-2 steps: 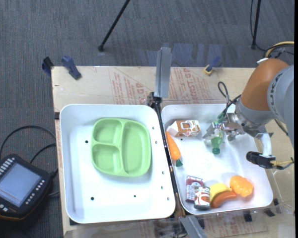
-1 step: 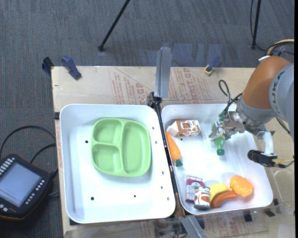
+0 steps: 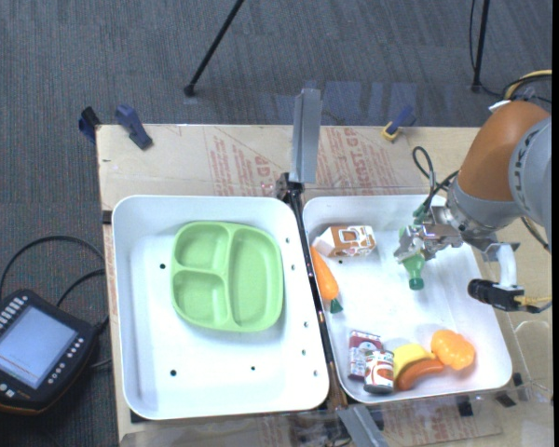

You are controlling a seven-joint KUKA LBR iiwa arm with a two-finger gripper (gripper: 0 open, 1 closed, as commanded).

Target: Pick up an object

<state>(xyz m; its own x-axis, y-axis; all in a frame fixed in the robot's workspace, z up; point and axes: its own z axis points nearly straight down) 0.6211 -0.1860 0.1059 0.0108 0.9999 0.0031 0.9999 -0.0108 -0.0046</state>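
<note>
**Gripper over the right bin with a green bottle at its tip**

Gripper [image 3: 417, 248] hung above the right bin [image 3: 496, 343], near that bin's back half, with the grey arm [image 3: 503, 170] and its orange band reaching in from the bin's right side. A small green bottle [image 3: 415, 270] stood upright right at the gripper's tip, its upper part seemingly between the fingers; whether they were actually clamped on it could not be told from this angle.

Other things lay in the right bin. A small carton [image 3: 347, 241] sat near the bin's back left corner, and an orange carrot [image 3: 326, 277] lay along the bin's left wall just in front of the carton. Toward the bin's front edge lay a red and white packet [image 3: 368, 358], a banana [image 3: 410, 359] beside it, and an orange fruit [image 3: 453, 348] next to the banana, nearer the bin's front right corner.

Left of the right bin, touching it along the shared edge, sat the left bin [image 3: 135, 343] holding a green divided tray [image 3: 228, 276]. Both bins rested on the worktop [image 3: 196, 161]
</note>
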